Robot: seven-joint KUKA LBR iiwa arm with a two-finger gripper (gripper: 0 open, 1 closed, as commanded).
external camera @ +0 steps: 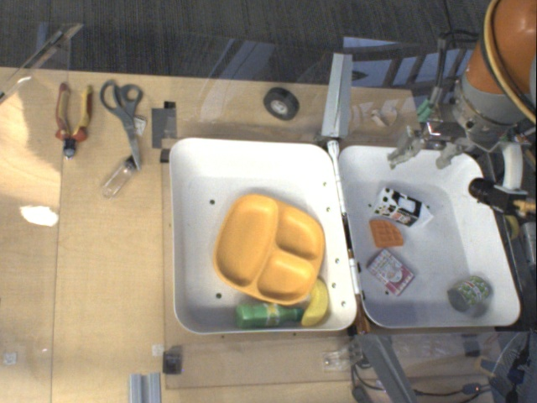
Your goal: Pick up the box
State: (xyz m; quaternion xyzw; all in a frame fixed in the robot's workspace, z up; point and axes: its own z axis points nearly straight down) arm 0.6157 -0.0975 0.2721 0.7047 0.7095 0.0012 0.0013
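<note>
- Grey metal claw (424,145) hangs over the top edge of the right bin (495,317); its two fingers are spread apart with nothing between them.
- Just below the claw, inside the right bin, lies the box (401,206), black and white.
- An orange square packet (387,232) sits right under the box.
- A pink packet (390,271) lies lower down from the box.
- A round green cup (469,293) rests far from the box, near the bin's bottom corner.
- The left bin (193,225), beside the box's bin, has a yellow tray (270,247), a green bottle (267,314) and a yellow thing (316,306).
</note>
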